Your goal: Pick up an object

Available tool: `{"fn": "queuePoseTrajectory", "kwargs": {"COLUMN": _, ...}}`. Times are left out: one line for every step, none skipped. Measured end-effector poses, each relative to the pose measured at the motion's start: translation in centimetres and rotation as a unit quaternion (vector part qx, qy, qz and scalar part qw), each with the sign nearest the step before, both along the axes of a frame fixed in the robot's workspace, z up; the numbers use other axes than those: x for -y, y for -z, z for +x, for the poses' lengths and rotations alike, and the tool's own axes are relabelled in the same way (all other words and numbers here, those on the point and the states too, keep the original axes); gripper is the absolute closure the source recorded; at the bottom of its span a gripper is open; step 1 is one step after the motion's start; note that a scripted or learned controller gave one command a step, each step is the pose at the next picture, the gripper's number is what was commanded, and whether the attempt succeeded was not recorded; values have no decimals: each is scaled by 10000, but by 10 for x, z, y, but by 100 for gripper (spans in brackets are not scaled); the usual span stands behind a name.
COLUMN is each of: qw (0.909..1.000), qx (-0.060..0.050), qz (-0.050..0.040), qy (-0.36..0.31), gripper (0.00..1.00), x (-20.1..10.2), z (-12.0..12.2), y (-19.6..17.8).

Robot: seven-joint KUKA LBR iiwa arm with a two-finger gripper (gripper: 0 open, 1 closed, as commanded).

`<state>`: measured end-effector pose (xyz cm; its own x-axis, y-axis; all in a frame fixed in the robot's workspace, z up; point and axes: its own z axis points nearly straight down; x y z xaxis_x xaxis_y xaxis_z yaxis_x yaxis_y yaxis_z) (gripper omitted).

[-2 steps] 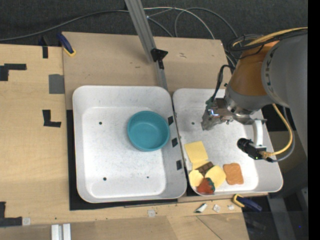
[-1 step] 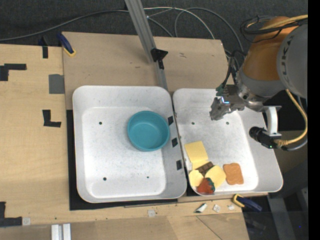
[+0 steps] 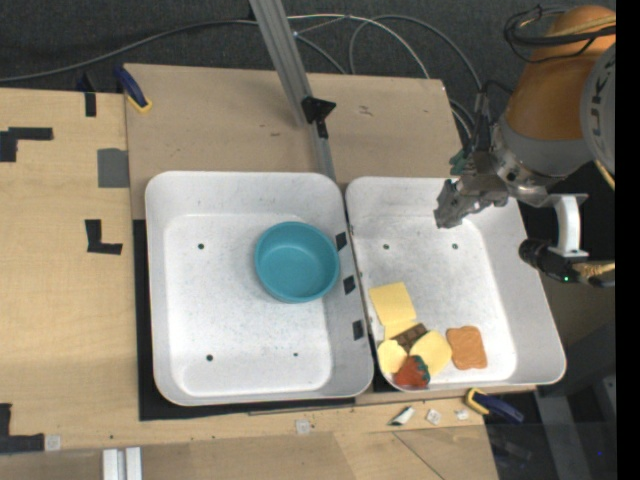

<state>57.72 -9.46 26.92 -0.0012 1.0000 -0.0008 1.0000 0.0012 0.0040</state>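
A blue bowl sits upright near the middle of the left bin. In the right bin, near its front edge, lies a cluster of small pieces: a yellow block, a second yellow piece, a dark brown piece, a red and green piece and an orange piece. My gripper hangs over the back part of the right bin, well behind that cluster, with nothing visible in it.
A grey metal pole slants down to the gap between the bins at the back. Cables run across the dark floor behind the bench. Blue and yellow clamps sit at the bench corners.
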Motion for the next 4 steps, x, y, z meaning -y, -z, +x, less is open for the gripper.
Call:
{"fn": "queuePoseTrajectory", "kwargs": {"qw": 10000, "qx": -22, "qz": 6, "qy": -23, "gripper": 100, "x": -48, "z": 20, "y": 4}}
{"fn": "queuePoseTrajectory", "kwargs": {"qw": 10000, "qx": -36, "qz": 7, "qy": -20, "gripper": 100, "x": -92, "z": 27, "y": 19}}
{"fn": "queuePoseTrajectory", "kwargs": {"qw": 10000, "qx": -36, "qz": 7, "qy": -22, "gripper": 100, "x": -140, "z": 37, "y": 36}}
{"fn": "queuePoseTrajectory", "kwargs": {"qw": 10000, "qx": -30, "qz": 8, "qy": -27, "gripper": 100, "x": -195, "z": 49, "y": 49}}
